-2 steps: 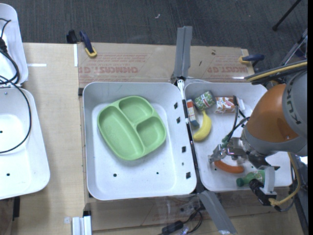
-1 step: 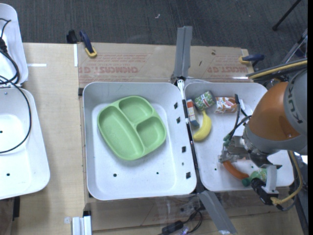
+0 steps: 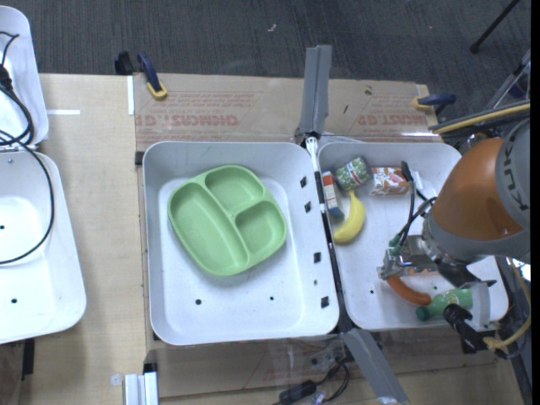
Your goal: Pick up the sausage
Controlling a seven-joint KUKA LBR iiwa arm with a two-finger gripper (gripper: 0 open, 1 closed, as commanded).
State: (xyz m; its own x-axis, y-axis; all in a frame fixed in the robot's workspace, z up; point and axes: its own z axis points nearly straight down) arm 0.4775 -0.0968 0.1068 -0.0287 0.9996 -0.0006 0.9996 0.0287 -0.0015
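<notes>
Hovering low in the right white bin (image 3: 371, 306), the metal two-finger hand (image 3: 396, 264) sits just above the slim orange-red sausage (image 3: 408, 291); its finger state I cannot tell. A green bottle (image 3: 440, 303) touching the sausage could get nudged or grabbed instead.

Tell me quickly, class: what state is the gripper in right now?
Gripper: low in the right bin, just above the sausage; whether it is open or closed cannot be told.
</notes>
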